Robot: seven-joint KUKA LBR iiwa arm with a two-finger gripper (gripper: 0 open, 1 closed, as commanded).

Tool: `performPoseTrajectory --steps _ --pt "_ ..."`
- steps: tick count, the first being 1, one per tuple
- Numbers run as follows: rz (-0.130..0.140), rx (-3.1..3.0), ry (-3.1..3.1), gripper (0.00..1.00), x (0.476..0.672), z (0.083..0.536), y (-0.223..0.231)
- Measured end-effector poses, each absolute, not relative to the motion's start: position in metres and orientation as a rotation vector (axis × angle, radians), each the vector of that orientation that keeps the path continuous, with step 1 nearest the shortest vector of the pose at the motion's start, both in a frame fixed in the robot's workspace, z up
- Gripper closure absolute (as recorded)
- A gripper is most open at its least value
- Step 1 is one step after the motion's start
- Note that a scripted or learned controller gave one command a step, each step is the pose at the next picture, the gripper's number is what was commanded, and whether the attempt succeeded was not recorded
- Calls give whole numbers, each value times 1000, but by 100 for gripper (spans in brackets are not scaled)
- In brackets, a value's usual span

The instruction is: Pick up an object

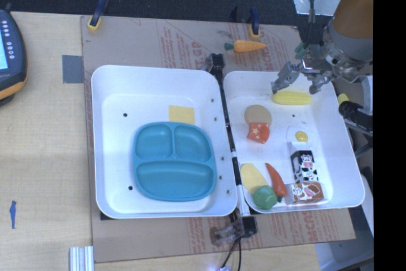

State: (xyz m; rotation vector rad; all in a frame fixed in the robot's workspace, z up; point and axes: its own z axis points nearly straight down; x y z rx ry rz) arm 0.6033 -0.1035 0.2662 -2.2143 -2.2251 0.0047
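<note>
1. Gripper (303,79) hanging over the far end of the right bin (346,143), fingers spread apart with nothing between them; one finger (284,78) angled out to the left, the other on the right near the bin's far wall.
2. Just below the gripper, a yellow corn cob (292,98) lying flat and crosswise on the bin floor, apparently untouched. Probably the nearest candidate for the pick, judging by the spread fingers above it.
3. Lying flat and alone at that end, so likely easy to straddle; the far wall close behind could crowd the right finger on descent.
4. Nearer the middle: a tan round piece (258,113) touching a red wedge (258,132), and a small fried egg (301,136) to their right, all apart from the corn.
5. At the near end, a tight cluster: cow-patterned carton (305,166), a printed box (307,191), an orange-red carrot (276,179), a yellow piece (252,176) and a green ball (264,198), several touching, so harder to single out.
6. Left bin (114,136) holding a blue divided plate (175,160) and a yellow square (182,114); well away from the arm.
7. Outside the bins: a toy carrot (248,46) on the cardboard beyond the far wall, clamps at the board's edge, a handheld pendant (9,54) at far left.
</note>
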Motion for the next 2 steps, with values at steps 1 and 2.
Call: performPoseTrajectory --steps 1,2 --pt "16 -2207 -2217 0 575 86 -92" --pt "8 -2214 -2226 100 579 104 -94"
